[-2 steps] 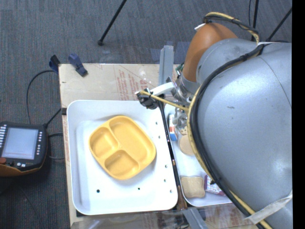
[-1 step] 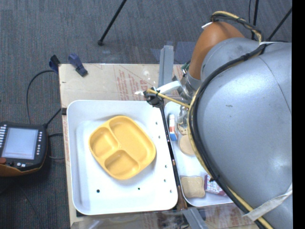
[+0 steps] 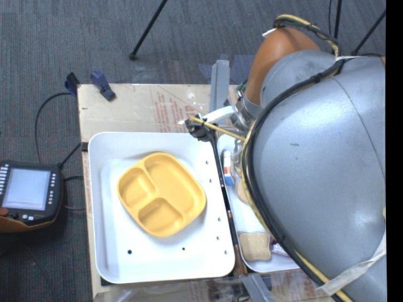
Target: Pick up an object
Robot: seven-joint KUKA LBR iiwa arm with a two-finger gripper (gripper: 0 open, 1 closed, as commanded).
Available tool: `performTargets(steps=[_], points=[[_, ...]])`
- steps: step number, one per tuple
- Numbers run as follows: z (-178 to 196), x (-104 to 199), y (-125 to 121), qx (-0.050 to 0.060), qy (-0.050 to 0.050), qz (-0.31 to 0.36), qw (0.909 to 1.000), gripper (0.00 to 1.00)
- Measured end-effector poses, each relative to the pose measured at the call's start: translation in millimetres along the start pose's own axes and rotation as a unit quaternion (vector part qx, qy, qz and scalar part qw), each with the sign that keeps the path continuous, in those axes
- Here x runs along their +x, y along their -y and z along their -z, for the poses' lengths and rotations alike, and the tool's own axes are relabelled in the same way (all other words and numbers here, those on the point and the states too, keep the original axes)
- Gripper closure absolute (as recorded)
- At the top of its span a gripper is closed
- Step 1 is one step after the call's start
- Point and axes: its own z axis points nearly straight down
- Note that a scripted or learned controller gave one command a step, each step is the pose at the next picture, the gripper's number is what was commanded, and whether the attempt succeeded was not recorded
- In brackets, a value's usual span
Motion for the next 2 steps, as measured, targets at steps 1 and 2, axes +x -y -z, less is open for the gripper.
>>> performTargets(steps=[1,2], points=[[-0.6,-4.5,7.1,0.000,0.001,0.002,1.0000,1.00],[13.1,4.3,25.2,0.000,0.000,0.000,1.0000,1.00]])
